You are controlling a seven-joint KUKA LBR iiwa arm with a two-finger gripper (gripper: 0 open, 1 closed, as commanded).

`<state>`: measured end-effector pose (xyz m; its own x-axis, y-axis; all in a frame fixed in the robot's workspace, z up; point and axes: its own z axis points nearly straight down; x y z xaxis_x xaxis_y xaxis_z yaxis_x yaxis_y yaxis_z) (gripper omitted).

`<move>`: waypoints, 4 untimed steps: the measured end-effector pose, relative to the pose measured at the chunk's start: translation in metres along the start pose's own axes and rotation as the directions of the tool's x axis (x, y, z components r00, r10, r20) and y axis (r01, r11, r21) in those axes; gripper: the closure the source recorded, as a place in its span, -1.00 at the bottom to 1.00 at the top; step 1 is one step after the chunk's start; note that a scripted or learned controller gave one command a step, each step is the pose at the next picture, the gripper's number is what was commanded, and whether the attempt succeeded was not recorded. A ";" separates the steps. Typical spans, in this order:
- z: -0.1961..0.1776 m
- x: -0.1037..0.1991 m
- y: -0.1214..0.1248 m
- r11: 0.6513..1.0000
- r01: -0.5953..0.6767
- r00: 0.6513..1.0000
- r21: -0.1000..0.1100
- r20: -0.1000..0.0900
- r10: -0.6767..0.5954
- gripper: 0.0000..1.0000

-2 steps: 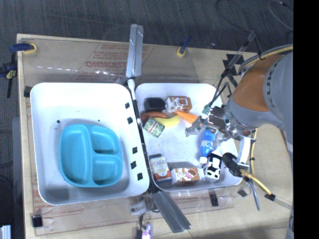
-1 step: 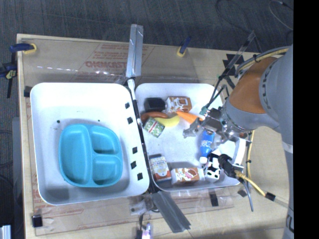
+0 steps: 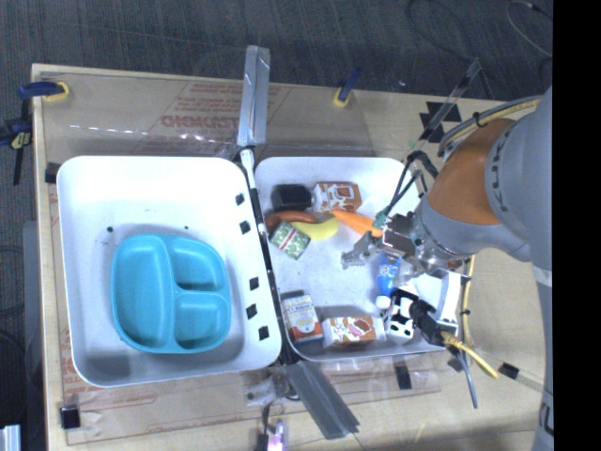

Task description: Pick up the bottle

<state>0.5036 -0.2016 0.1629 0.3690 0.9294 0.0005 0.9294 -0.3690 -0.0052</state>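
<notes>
The small blue plastic bottle with a white cap (image 3: 386,279) lies in the right-hand shallow white bin (image 3: 310,170), near its right wall, between an orange carrot-shaped toy (image 3: 352,221) and a brown snack carton (image 3: 348,330). The grey arm's tool (image 3: 377,243) hangs just above and beside the bottle; whether it is open or closed cannot be told. The step looks like the approach, and next the tool must settle squarely over the bottle's body before lifting.
</notes>
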 end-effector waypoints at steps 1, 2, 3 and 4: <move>0.005 0.009 0.024 1.000 -0.002 1.000 -0.002 0.000 0.002 -1.00; 0.072 0.013 0.023 1.000 -0.012 1.000 0.000 -0.001 0.012 -1.00; -0.030 0.047 0.085 0.996 -0.091 0.996 -0.003 0.000 0.091 -1.00; 0.072 0.025 0.043 0.996 -0.084 0.996 0.001 0.001 0.084 -1.00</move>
<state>0.5522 -0.1943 0.0904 0.4456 0.8952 -0.0013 0.8952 -0.4456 -0.0061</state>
